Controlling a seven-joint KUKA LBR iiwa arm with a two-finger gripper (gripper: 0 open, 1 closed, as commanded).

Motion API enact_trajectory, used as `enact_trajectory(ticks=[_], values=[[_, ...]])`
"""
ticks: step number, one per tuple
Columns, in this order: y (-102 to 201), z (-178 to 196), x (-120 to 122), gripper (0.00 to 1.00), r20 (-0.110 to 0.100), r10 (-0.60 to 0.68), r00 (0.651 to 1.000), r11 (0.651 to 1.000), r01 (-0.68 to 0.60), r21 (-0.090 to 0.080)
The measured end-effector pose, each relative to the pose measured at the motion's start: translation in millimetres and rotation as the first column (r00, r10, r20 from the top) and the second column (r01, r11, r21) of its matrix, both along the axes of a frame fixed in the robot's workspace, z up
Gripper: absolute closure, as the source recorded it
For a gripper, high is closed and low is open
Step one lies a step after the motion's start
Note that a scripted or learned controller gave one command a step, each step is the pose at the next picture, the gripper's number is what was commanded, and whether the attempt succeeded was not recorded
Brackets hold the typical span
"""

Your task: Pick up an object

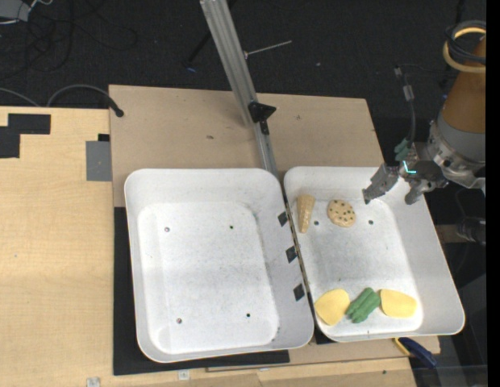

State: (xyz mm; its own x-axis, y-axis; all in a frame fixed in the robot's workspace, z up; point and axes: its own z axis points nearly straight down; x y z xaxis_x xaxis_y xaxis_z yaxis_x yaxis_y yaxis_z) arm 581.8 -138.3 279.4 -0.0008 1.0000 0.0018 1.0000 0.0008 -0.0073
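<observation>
The right bin [411,248] holds several toy foods. A cream cone-shaped piece [304,213] lies near its left wall, and a round tan cookie [341,213] sits just right of it. Along the front, a yellow piece [332,305], a green piece [364,305] and another yellow piece [397,302] lie in a row, touching. My gripper [393,187] hangs over the bin's far right corner, open, its two dark fingers spread with nothing between them. It stands right of the cookie and apart from it.
The left bin [202,264] lies beside the right one, with black clips [291,253] joining their shared wall. A slanted metal rail [238,71] rises behind the bins. The arm's orange band [468,51] is at the upper right.
</observation>
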Motion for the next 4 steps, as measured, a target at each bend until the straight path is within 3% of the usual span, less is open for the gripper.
enact_trajectory(ticks=[1, 2, 4], values=[[-1, 2, 1, 0.0, 0.005, -0.001, 1.0, 1.0, 0.001, -0.001], [-9, -48, 2, 0.0, -0.001, -0.001, 1.0, 1.0, 0.001, -0.001], [3, -166, 0, 0.0, -0.001, -0.004, 1.0, 1.0, 0.004, 0.001]])
